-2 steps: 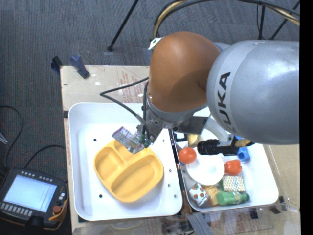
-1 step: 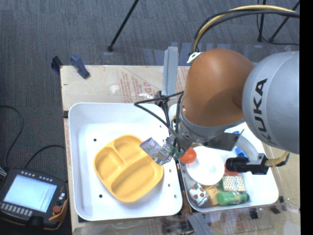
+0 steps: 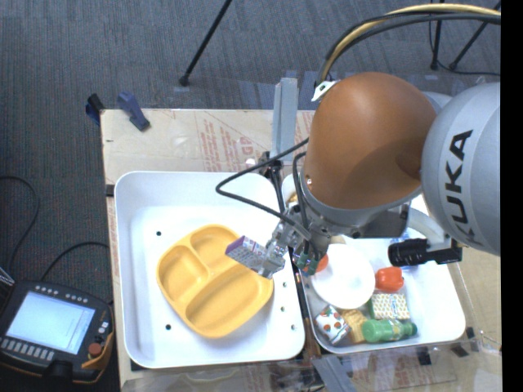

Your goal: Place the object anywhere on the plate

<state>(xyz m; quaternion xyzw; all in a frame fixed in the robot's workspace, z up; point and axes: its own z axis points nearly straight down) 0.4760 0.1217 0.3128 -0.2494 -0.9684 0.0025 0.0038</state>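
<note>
Partly buried under the big orange band [image 3: 364, 141] of the arm, so hard to read cleanly: gripper [image 3: 274, 256], tangled with black cables [image 3: 253, 190] and small metal parts at the wrist. Seems clamped on the right end of the small box [image 3: 249, 253], fingers pinching it, though blurred just where metal meets box. Cannot make out any printing or label on the box.

Greyish box with a purple tinge along its top-left edge, oblong, tilted with the left end higher. Poised over the right rim of the yellow plate [image 3: 208, 280], above the edge of the plate's large compartment; cannot tell whether touching the plate or just clear of it. Plate split into three compartments, lying slantwise in the left bin [image 3: 135, 219].

Half covered by the arm: right bin [image 3: 453, 300], with only its lower part open to view. Seen there, crowded together: white round dish [image 3: 347, 278], red piece [image 3: 390, 278], patterned packet [image 3: 391, 305], green bottle [image 3: 388, 330] lying on its side. Too small to name for sure: red-and-white item [image 3: 331, 323] in the bin's near-left corner.
</note>
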